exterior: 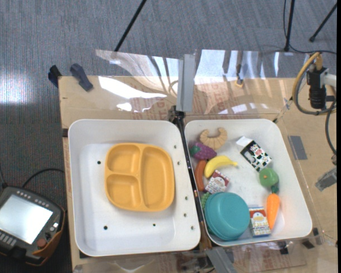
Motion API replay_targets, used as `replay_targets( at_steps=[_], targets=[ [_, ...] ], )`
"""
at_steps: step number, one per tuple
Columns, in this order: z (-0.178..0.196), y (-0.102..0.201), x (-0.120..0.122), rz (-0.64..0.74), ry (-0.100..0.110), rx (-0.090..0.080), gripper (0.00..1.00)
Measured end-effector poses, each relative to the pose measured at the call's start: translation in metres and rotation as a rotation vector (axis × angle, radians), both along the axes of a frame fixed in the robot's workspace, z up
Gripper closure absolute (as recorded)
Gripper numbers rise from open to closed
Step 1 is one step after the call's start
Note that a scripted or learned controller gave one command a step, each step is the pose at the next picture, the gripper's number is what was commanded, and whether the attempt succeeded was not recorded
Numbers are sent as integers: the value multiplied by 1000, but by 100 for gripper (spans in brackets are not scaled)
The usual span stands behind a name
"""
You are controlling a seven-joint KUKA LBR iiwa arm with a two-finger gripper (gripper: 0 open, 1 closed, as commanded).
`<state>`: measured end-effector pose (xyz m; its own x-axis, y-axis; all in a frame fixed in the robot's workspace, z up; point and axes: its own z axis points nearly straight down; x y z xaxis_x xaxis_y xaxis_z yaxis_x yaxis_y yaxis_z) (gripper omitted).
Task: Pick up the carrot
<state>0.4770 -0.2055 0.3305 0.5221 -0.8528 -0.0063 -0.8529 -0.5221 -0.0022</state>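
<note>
The carrot [272, 208] is orange and tapered. It lies near the front right corner of the right bin [292, 169], its tip pointing toward the front wall. A round green fruit [268, 178] sits just behind its thick end, and a small printed box [259, 222] lies against its left side. A second orange-red elongated piece [200, 175] lies by the bin's left wall.
The right bin also holds a teal bowl [227, 215], a banana [219, 164], a croissant [213, 136], purple grapes [203, 150], a milk carton [255, 154] and a red packet [217, 182]. A yellow divided plate [140, 176] lies in the left bin [85, 209].
</note>
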Motion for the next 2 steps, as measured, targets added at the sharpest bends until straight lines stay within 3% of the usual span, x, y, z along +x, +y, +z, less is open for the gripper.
replay_targets(
  at_steps=[1, 2],
  targets=[
    [22, 9, 1, 425, -3, 1, 100],
    [66, -3, 27, 828, -6, 1, 100]
  ],
)
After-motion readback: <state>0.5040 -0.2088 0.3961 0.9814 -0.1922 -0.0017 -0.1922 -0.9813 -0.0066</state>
